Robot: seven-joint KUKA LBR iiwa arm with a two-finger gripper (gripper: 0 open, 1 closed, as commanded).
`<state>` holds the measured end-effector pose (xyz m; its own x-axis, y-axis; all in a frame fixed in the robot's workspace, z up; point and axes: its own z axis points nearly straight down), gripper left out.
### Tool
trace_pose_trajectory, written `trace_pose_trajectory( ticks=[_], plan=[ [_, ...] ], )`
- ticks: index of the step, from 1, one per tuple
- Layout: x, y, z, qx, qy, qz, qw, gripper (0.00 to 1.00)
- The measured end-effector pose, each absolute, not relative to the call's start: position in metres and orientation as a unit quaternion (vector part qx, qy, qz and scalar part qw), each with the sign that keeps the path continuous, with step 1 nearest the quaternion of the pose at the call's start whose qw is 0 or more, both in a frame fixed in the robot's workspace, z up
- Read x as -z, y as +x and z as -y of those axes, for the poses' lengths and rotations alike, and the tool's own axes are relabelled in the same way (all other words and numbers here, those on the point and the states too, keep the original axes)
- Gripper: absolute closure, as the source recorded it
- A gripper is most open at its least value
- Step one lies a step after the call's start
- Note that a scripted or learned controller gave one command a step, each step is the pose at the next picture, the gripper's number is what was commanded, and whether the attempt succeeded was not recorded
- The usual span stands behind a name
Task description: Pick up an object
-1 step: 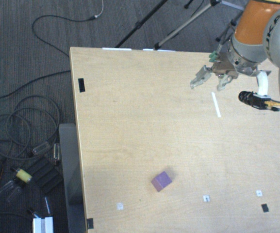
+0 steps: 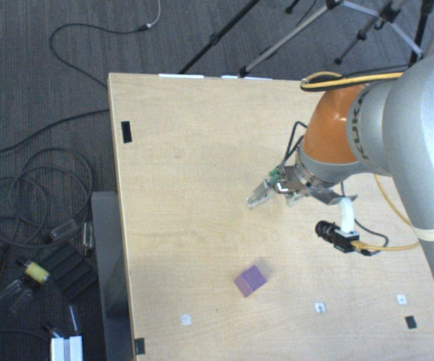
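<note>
Claw [image 2: 260, 195] at frame centre, above bare desk [image 2: 179, 186]; finger spread: cannot tell. Purple cube [image 2: 250, 280] lower centre, well apart, free-standing. Judged light, rigid; grip across opposite flat faces.

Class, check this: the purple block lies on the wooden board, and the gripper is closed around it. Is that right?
Not quite. The purple block does lie on the wooden board, but the gripper is apart from it, farther up the board with nothing between its fingers, as the camera view shows.
</note>
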<state>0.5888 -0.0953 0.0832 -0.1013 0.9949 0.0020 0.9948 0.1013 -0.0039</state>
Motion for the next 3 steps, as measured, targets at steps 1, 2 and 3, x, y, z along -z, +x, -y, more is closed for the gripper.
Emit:
trace_pose_trajectory(
  ticks=[1, 2, 3],
  plan=[
    [-0.0827, 0.5123, 0.1188, -0.0007, -0.66, 0.751, 0.002, 0.0],
    [-0.0907, 0.512, 0.1182, -0.0007, -0.66, 0.751, 0.003, 1.0],
    [-0.0907, 0.512, 0.1183, -0.0008, -0.66, 0.751, 0.003, 0.0]
  ],
)
